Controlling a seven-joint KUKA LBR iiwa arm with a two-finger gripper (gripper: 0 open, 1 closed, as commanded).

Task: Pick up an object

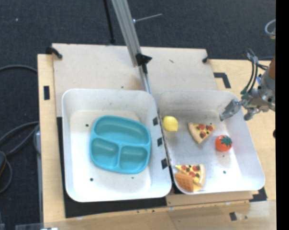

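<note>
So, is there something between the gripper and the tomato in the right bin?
Nothing visible does. The gripper hangs over the upper right of the right bin, and the tomato lies just below it on bare bin floor. The nearest pizza slice lies to the tomato's left, apart from it.

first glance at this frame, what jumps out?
The turquoise divided tray in the left bin stands out most. The right bin holds bright toy food: a lemon, a tomato and two pizza slices. The gripper hangs over that bin's far right corner.
</note>
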